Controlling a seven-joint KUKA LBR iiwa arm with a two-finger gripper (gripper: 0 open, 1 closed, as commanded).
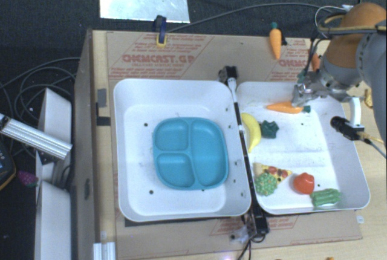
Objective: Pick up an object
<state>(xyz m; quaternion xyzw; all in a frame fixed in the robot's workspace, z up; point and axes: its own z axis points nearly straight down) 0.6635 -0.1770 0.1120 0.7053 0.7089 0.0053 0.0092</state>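
My gripper [300, 98] hangs over the far part of the right bin [357, 175], reaching in from the right. Just below it lies an orange toy carrot [283, 108], its right end under the gripper's tip. I cannot see whether the gripper touches the carrot. Nearer in the same bin are a yellow banana [252, 130], a dark green toy [269, 129], a pizza slice [269, 179], a red toy [304, 183] and a light green toy [326, 196].
The left bin [130, 101] holds a blue divided plate [189, 152]. A second carrot [276, 41] lies on the cardboard behind the bins. A black divider [237, 120] runs between the two bins.
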